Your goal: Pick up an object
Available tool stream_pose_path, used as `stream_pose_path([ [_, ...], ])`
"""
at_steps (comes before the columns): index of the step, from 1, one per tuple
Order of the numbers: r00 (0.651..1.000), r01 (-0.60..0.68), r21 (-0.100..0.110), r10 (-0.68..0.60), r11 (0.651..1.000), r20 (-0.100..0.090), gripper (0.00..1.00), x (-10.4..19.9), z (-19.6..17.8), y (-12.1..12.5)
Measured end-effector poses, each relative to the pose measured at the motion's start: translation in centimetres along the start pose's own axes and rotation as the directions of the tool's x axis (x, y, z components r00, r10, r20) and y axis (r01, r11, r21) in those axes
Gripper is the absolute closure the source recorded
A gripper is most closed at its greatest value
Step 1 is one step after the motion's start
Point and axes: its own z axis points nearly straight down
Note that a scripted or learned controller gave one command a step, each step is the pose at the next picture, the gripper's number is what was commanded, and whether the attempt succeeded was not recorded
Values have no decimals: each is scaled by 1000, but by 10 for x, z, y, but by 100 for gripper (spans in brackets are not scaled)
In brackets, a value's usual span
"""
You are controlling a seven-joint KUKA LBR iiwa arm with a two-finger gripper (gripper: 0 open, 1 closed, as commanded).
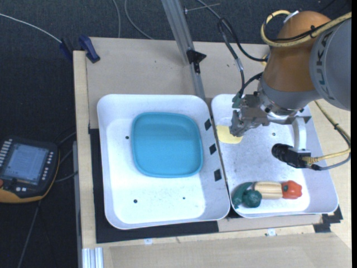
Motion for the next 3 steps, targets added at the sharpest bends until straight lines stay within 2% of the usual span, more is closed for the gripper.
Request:
stream_pose_path([
  [2,1000,1,0,-1,1000,0,100,103,-10,-30],
  [3,1000,-4,-1,4,1000,1,0,101,-10,-29],
])
